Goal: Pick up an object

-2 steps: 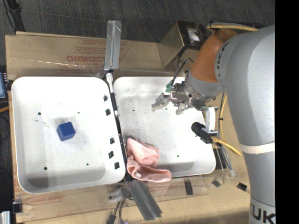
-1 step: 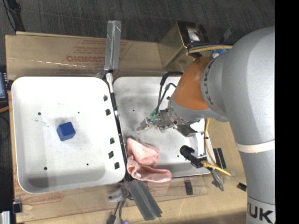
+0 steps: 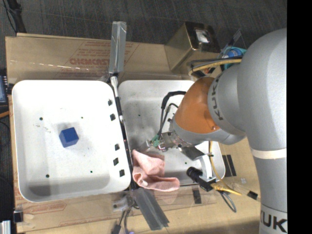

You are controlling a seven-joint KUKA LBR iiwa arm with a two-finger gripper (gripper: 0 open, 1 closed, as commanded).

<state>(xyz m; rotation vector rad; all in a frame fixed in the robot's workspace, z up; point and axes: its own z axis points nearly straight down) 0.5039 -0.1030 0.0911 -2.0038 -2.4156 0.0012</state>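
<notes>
Two bins below me from the overhead camera: a blue cube sits alone in the left bin, and a pink cloth is slumped against the near-left corner of the right bin. I've got the gripper low in the right bin, just above the cloth's upper edge. Fingers are tucked under the wrist, so I can't tell if they're wide or pinched. My worry: the cloth is soft and bunched, so a bite at its edge may slide off.

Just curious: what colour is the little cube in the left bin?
Blue, clearest in the camera view.
</notes>
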